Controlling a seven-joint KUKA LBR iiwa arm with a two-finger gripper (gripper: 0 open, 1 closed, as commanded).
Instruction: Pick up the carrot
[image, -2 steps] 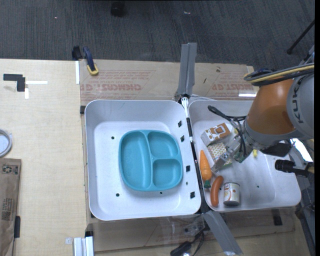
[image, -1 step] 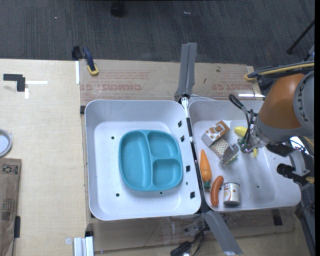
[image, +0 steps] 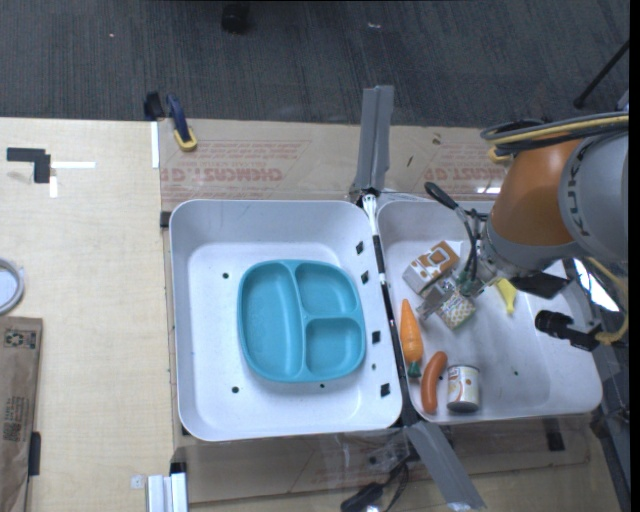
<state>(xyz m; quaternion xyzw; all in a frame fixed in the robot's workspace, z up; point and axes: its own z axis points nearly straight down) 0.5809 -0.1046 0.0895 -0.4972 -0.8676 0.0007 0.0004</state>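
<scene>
While the carrot (image: 410, 334) lay untouched on the floor of the right bin (image: 540, 395), the task looked barely begun. Nearest the camera, toward the lower edge and well to the left of the pincer (image: 452, 298), a small can (image: 462, 388) lay on its side, with a reddish sausage (image: 431, 381) just beside it. Past these, the carrot lay lengthwise close to the bin's left wall, leaf end toward the camera, its tip pointing away; it sat near the pincer, down and to its left, and apart from it. Whether the pincer was apart or together could not be told, since the tool was a small blur among clutter. It hung low over a speckled packet (image: 458, 311), with a brown-and-white box (image: 432, 264) just beyond it and a yellow piece (image: 506, 293) to its right. Farther left, the other bin (image: 200, 330) held a blue tray (image: 300, 320), well away from the tool. Judging by this, nothing was gripped: the arm (image: 545, 200) had yet to shift left over the carrot, descend, close on it and lift. The sausage looked a likely nuisance for any low grab.
</scene>
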